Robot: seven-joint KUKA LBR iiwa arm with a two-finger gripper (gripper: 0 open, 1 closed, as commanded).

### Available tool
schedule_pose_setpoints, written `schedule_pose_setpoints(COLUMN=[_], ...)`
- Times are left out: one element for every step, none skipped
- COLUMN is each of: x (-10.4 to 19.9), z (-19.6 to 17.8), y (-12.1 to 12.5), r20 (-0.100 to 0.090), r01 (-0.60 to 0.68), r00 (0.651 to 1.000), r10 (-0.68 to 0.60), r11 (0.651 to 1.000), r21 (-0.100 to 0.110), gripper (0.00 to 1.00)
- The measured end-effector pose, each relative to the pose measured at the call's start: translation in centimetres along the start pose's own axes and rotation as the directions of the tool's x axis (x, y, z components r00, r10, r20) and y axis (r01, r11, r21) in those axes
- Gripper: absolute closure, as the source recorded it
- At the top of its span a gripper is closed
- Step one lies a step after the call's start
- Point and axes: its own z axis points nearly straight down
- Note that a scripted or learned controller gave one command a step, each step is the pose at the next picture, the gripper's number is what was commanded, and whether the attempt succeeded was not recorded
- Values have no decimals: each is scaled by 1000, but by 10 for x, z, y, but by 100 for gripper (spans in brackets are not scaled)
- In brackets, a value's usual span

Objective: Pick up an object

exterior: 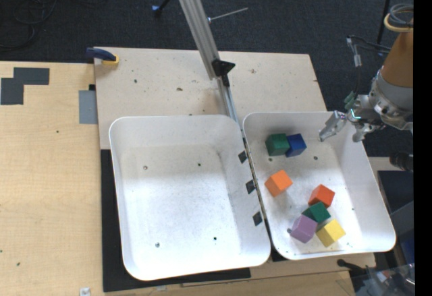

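Observation:
Several small blocks lie in the right bin [361, 183]: a green block [277, 144] touching a blue one [295, 145] near the back, an orange block [278, 183] in the middle, and a cluster toward the front of a red-orange block [322, 195], a dark green block [316, 213], a purple block [303, 228] and a yellow block [330, 232]. My gripper [343, 127] hangs over the bin's back right corner, to the right of the blue block and apart from it. Its fingers are spread and nothing is between them.
The left bin [135, 146] sits beside the right one, with black clips [250, 185] along the shared wall. A slanted aluminium post [200, 25] rises behind the bins. A small blue and yellow object [102, 55] lies at the board's back left corner.

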Motion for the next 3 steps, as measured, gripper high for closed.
schedule_pose_setpoints(x=[0, 4, 7], z=[-3, 41, 91], y=[1, -2, 7], r20=[2, 1, 0], r01=[4, 2, 5], r00=[1000, 1000, 1000], r10=[-4, -2, -5], r11=[1000, 1000, 1000], r21=[-5, -1, -1], gripper=[0, 0, 0])
